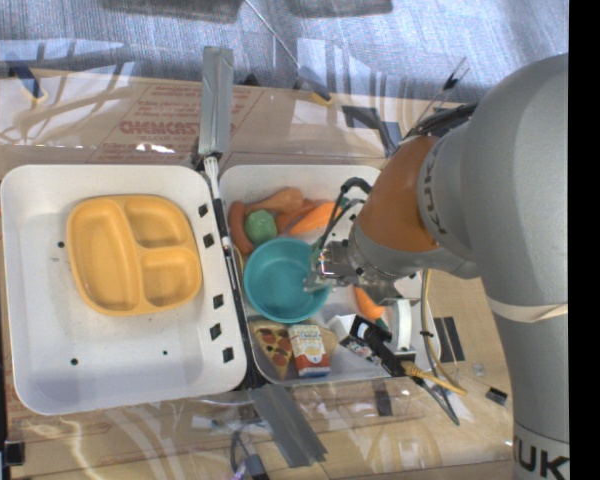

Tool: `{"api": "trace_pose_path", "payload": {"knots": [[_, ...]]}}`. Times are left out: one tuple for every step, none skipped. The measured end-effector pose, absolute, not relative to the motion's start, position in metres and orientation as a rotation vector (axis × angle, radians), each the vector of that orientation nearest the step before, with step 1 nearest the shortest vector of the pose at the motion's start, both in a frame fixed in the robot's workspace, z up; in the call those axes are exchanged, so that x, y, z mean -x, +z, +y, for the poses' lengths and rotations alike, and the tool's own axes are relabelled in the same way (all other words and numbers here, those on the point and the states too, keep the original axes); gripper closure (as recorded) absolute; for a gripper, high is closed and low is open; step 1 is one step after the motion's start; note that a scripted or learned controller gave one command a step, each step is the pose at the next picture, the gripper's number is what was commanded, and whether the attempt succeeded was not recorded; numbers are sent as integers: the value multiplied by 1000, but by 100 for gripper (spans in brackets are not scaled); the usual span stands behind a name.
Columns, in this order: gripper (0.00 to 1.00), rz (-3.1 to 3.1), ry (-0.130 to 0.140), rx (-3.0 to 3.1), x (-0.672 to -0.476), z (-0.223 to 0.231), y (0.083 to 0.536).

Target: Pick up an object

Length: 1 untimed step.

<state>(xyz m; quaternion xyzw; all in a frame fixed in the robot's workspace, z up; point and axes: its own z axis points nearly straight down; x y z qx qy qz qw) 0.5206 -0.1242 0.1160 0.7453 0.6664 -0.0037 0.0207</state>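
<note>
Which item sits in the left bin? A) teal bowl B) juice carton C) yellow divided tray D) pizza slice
C: the yellow divided tray lies alone in the left bin; the teal bowl, pizza slice and juice carton are all in the right bin.

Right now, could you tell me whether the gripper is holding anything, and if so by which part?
It cannot be told. The gripper sits at the right rim of the teal bowl, but the wrist hides whether it grips that rim.
</note>
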Motion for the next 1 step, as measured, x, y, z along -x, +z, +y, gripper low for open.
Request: {"api": "trace_pose_path", "payload": {"knots": [[100,1921,4,-2483,-506,-63,194]]}}
